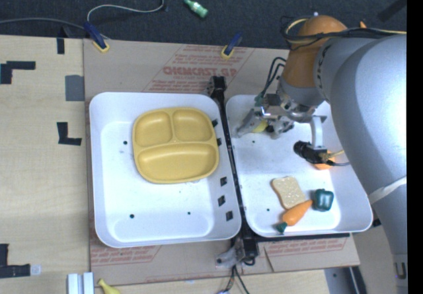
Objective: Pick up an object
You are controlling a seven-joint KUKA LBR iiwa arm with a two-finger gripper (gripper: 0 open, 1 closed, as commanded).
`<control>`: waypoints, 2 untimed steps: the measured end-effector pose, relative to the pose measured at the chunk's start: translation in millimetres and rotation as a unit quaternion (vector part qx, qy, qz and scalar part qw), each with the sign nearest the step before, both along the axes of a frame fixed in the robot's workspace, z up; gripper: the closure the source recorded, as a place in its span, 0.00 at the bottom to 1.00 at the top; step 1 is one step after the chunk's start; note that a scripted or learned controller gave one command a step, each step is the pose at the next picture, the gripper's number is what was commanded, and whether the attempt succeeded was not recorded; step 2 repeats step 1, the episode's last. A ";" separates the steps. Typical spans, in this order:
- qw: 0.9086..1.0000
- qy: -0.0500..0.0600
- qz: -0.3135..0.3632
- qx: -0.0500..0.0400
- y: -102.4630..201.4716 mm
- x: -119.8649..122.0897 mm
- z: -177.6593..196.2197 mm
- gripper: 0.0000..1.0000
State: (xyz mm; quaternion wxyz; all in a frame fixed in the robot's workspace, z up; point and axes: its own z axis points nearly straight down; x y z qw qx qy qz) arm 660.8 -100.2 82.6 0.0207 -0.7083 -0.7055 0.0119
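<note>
My gripper (251, 125) is low over the far left part of the right bin (264, 160), close to the wall between the two bins. A small yellow thing (261, 127) shows right against the gripper and is mostly hidden by it; I cannot tell whether it is held. Toward the near side of the same bin lie a slice of bread (288, 190), an orange carrot (295, 214) and a small green pepper (322, 200), all apart from the gripper.
The left bin (112, 207) holds a yellow divided plate (176, 144) in its far half. The grey arm (370, 101) covers the right bin's far right corner. A small green thing (195, 7) lies on the dark floor beyond the bench.
</note>
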 end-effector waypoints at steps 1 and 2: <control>1.000 -0.001 -0.001 -0.001 0.8 -0.1 -0.2 0.00; 1.000 -0.001 -0.001 -0.001 0.8 -0.1 -0.2 0.00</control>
